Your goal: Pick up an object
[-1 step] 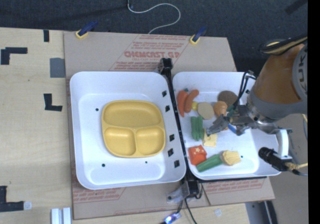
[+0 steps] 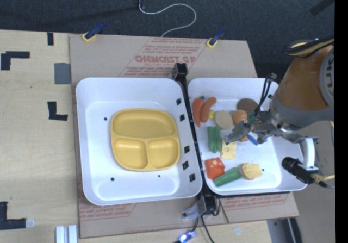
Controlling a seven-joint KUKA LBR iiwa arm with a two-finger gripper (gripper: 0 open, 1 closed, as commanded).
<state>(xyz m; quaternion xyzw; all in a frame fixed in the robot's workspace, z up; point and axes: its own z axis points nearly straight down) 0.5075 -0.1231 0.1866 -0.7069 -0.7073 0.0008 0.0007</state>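
Your end effector sits low in the right bin, its dark fingers reaching toward the middle of the pile of toy food, and from this slanted view you cannot tell whether they are apart or together, nor whether anything lies between them. Treat the pick as not yet done: every item you can see rests on the bin floor. The tip is just above the pale yellow cheese wedge, with a small orange and blue piece touching or just beside it, so one of these looks the likely target. Near them lie the beige round piece, the brown round piece, the two sausages, the green pepper, the red piece and the corn cob at the front. What is left, by this reading, is to close on an item and lift it. The wrist leans in from the right, the orange band above it. The left bin holds the yellow divided tray, well apart.
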